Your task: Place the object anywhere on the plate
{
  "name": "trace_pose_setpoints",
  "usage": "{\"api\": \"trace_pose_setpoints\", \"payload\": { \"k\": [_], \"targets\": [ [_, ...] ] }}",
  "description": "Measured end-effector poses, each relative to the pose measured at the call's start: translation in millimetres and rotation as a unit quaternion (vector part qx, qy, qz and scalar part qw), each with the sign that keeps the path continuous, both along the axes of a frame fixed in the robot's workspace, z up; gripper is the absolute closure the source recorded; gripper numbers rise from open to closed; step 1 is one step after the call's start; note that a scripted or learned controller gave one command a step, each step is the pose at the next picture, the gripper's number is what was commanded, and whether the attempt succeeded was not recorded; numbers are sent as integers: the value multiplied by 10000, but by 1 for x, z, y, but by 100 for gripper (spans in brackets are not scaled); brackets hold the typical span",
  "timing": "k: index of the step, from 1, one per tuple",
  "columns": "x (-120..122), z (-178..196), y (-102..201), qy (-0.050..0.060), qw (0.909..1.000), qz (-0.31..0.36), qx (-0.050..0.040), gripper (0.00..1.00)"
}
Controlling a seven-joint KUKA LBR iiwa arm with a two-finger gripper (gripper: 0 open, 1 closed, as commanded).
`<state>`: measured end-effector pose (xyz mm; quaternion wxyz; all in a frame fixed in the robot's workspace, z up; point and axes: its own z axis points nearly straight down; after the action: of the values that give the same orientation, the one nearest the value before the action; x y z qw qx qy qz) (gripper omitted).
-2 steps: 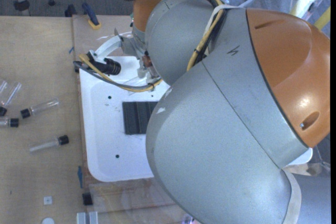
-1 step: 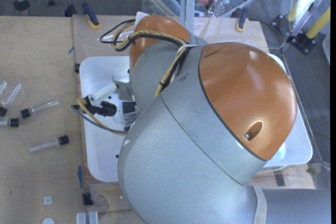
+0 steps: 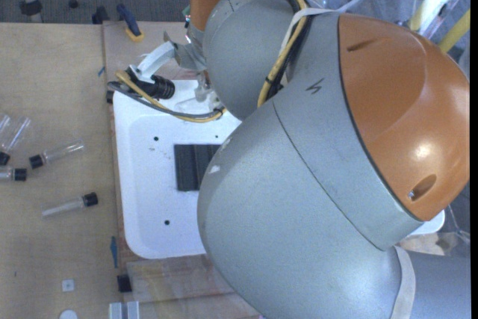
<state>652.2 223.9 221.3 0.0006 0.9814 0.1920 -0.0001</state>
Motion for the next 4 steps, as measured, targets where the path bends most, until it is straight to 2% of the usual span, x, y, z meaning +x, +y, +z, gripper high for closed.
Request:
{"api": "trace_pose_setpoints", "payload": {
  "k": [1,2,3,4],
  "targets": [
    [-28,-125,-1,-17,9956,-940,11,100],
    [-53,24,1,-1,9995,-317,-2,100],
    [-7,65,0,-15,9956,-933,6,100],
    [-7,65,0,-12,9956,-935,5,0]
  ]
}}
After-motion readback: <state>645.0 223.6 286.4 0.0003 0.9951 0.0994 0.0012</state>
